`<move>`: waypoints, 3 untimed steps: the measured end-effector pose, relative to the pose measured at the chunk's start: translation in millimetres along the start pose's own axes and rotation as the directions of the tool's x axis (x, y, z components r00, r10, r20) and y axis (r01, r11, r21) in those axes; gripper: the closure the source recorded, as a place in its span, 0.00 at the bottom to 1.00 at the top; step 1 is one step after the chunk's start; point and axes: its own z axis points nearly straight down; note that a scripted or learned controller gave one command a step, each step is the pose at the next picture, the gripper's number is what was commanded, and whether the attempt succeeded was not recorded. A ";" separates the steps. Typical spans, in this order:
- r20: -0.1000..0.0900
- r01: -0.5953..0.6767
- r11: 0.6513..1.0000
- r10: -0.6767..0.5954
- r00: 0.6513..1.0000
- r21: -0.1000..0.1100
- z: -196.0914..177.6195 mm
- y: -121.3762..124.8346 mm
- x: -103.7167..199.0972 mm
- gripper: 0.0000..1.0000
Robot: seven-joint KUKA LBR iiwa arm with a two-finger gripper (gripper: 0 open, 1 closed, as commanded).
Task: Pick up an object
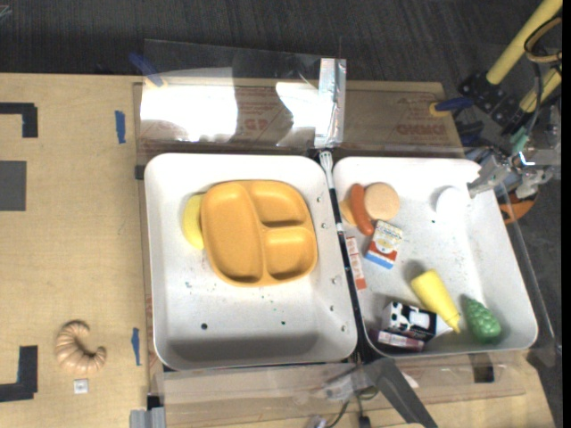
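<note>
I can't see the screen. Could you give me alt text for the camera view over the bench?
Two shallow white bins sit side by side: the left bin holds an orange divided tray, the right bin a yellow corn cob, a green toy, a small carton and other bits. The robot's hand is at the right bin's far right corner.

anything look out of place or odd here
Yes: a toy croissant lies on the bench left of both bins, apart from the other items. In the left bin, the orange divided tray sits askew over a yellow item.

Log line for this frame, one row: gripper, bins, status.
gripper: at right bin's far right rim, grasp unclear | left bin: orange divided tray | right bin: yellow cone, milk carton | nothing lifted
</note>
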 end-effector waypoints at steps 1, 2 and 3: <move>-0.001 -0.083 0.996 0.083 0.997 0.008 101.6 70.7 12.7 0.00; -0.001 -0.228 0.974 0.228 0.974 -0.001 172.0 81.7 83.4 0.00; 0.000 -0.242 0.970 0.242 0.970 -0.003 171.4 21.4 103.5 0.00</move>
